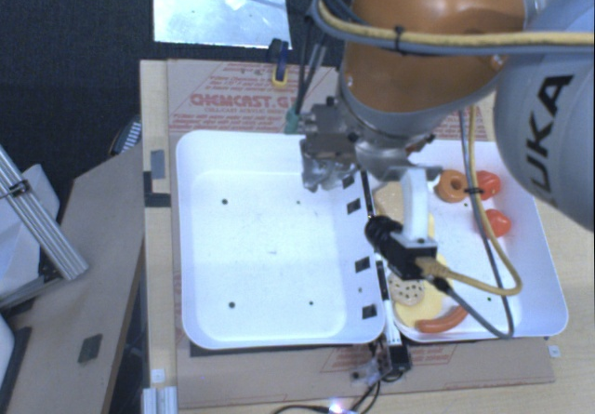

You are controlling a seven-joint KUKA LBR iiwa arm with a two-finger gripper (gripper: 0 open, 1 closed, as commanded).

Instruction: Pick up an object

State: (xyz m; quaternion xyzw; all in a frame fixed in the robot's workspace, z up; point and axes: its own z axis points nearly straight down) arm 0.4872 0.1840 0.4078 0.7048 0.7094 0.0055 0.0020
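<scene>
Left bin (270, 254) smooth white plastic; arm's orange band (428, 21) glossy; bench board (232, 96) matt cardboard.

The KUKA arm (548, 77) is pale grey, its casing stamped with large black letters, "UKA" being the part that shows. Directly above the tool (325, 170) sits a glossy orange dome (432, 21), circled by a yellow cable (409, 31) and thinner black leads. The tool itself is a blocky grey metal assembly; a yellow cable loops away below it.

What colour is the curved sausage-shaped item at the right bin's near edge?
Orange-red: the sausage shows clearly in the camera view.
</scene>
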